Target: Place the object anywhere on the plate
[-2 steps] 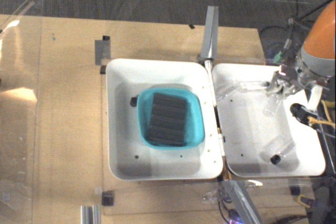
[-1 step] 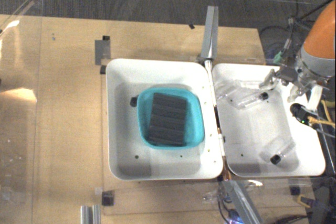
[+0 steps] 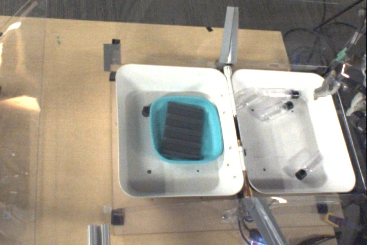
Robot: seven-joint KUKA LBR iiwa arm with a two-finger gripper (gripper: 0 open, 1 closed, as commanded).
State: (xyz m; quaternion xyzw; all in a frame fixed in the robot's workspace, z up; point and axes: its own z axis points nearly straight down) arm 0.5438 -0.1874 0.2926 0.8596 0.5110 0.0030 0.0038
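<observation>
A teal plate [image 3: 155, 130] lies in the middle of the left white bin [image 3: 129, 140]. On it rests a dark grey ridged block [image 3: 183, 130], flat and slightly tilted, inside the plate's rim. My gripper [image 3: 328, 86] shows as a pale tip at the far right corner of the right bin [image 3: 332, 140], well away from the plate and the block. Nothing can be seen held in it.
Clear plastic pieces with black caps lie in the right bin: some at the back left [image 3: 266, 105], one at the front right [image 3: 307, 168]. A small dark item [image 3: 146, 111] sits beside the plate's left rim. A grey post [image 3: 229, 34] stands behind the bins. Cables hang at the right.
</observation>
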